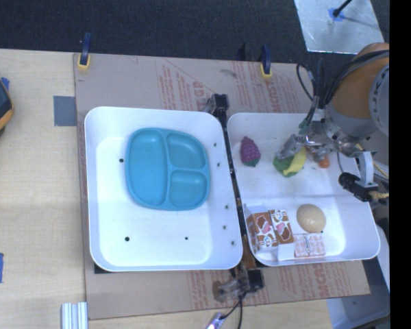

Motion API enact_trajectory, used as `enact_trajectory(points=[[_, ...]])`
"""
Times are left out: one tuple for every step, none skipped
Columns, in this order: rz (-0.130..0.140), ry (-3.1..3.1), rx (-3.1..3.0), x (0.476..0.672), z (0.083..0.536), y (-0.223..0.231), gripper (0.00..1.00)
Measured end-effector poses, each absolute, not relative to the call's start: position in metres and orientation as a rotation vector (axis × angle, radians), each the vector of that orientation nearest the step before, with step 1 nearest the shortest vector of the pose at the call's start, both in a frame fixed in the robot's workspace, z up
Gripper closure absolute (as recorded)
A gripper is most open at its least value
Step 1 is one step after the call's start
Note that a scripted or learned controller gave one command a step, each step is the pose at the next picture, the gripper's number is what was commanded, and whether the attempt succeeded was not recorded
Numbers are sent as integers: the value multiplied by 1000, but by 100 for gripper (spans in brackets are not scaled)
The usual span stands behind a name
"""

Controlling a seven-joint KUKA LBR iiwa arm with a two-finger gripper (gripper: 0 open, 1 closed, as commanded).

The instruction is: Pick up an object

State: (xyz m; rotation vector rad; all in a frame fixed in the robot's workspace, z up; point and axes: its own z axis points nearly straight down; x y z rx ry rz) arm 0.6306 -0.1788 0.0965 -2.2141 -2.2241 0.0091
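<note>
End effector [298,149] sits low over the yellow-green toy [290,164] in the right bin [359,242]; finger state indeterminate. Pickup not confirmed; lift outstanding.

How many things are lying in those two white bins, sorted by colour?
Blue: 1, the divided plate in the left bin
Purple: 1, the grape bunch in the right bin
Yellow and green: 1, the toy under the gripper
Tan: 1, the round ball
Brown and white: 1, the packet
Pink and white: 1, the small packet
Total: 6
</note>
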Motion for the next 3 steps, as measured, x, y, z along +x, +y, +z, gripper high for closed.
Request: enact_trajectory(points=[[9,-2226,-2214,632,108,-180,100],[24,-2218,-2204,653,92,-130,100],[0,-2227,-2214,627,193,-61,100]])
